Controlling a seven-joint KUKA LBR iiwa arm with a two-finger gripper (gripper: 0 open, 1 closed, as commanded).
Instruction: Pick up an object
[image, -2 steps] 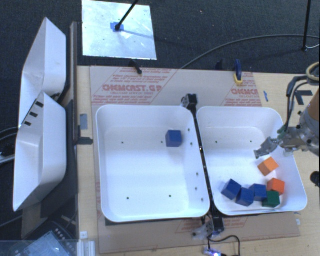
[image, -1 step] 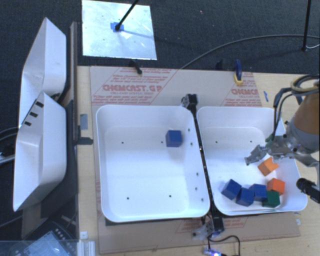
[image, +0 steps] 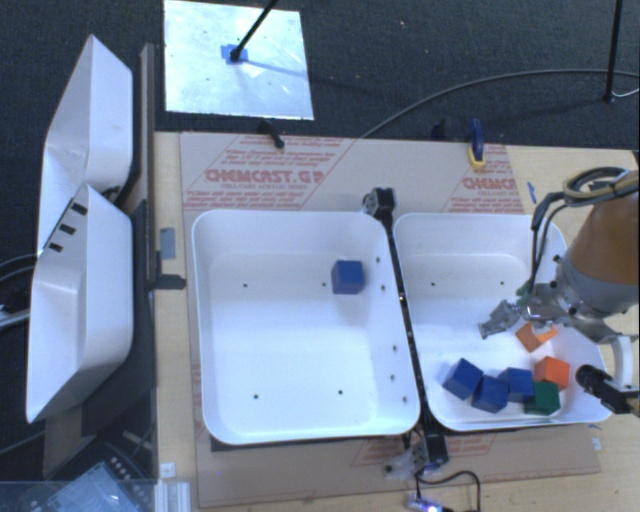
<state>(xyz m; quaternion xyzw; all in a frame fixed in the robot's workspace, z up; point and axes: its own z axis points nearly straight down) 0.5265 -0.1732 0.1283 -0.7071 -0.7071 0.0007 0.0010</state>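
An orange block (image: 535, 337) sits right at my claw (image: 520, 322), tilted, in the right bin (image: 455, 245). It seems to lie at my fingertips, but I cannot tell whether it is gripped between them or merely beside them, nor how far they are spread.

Just below it, along the near wall of the same bin, a cluster of blocks lies close together: a second orange block (image: 552, 371) with a green block (image: 544, 398) touching its lower side, and to their left three blue blocks in a row (image: 489, 385), the leftmost tilted.

My wrist with its orange band (image: 605, 245) comes in over the bin's right edge, with a cable looping above it.

The left bin (image: 225, 300) touches the right one along their shared rim, and in it a single blue cube (image: 347, 276) rests near the far wall, well apart from the rest.

Both bins stand on a brown printed sheet (image: 260, 175) on the worktop (image: 165, 200).
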